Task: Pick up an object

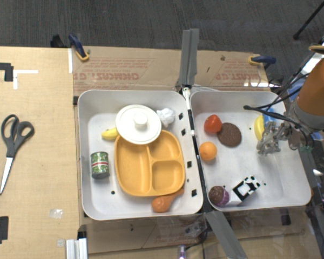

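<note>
Your gripper (268, 143) hangs over the right bin (291, 198) beside a yellow object (258, 127); its fingers' state is unclear.

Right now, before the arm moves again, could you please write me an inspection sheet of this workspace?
Surface: two white bins, left bin and right bin, side by side on a cardboard-covered bench.
Job's things, right bin: red ball, brown disc, orange, yellow piece, purple object, black-and-white block.
Job's things, left bin: orange divided tray, white lid, green can, banana, white crumpled item, orange piece.
Clutter: scissors on the bench.
Gripper: gripper low over the right bin's right part, nothing seen between the fingers.
Cables: dark cables beside the arm.
Surroundings: blue clamps, dark floor.
</note>
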Motion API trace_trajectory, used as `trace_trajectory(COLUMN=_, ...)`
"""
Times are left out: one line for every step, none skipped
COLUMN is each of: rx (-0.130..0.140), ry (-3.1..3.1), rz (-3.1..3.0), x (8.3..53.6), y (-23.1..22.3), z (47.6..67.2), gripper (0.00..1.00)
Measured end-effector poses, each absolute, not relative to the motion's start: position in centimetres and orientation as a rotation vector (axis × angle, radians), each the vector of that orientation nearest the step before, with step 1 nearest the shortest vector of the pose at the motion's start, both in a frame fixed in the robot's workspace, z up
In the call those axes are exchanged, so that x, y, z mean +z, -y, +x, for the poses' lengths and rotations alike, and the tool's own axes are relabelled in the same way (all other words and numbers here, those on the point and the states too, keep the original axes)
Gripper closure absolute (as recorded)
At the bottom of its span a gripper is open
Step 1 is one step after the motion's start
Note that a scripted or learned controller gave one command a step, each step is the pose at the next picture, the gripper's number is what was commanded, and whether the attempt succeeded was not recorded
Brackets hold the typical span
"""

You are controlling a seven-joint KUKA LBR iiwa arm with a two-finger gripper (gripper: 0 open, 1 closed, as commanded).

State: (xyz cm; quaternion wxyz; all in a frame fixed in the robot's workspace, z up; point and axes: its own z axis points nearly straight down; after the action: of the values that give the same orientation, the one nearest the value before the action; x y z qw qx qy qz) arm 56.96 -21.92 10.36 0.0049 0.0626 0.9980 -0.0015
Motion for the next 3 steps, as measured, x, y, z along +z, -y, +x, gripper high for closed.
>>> trace_trajectory(rx=-0.004, ry=-3.126, rz=0.195, x=10.4, y=21.9, z=57.0, gripper=0.00)
trace_trajectory(rx=-0.007, ry=-3.121, rz=0.193, x=11.4, y=21.9, z=57.1, gripper=1.00)
trace_trajectory(rx=-0.007, ry=-3.121, rz=0.193, x=11.4, y=21.8, z=57.1, gripper=0.00)
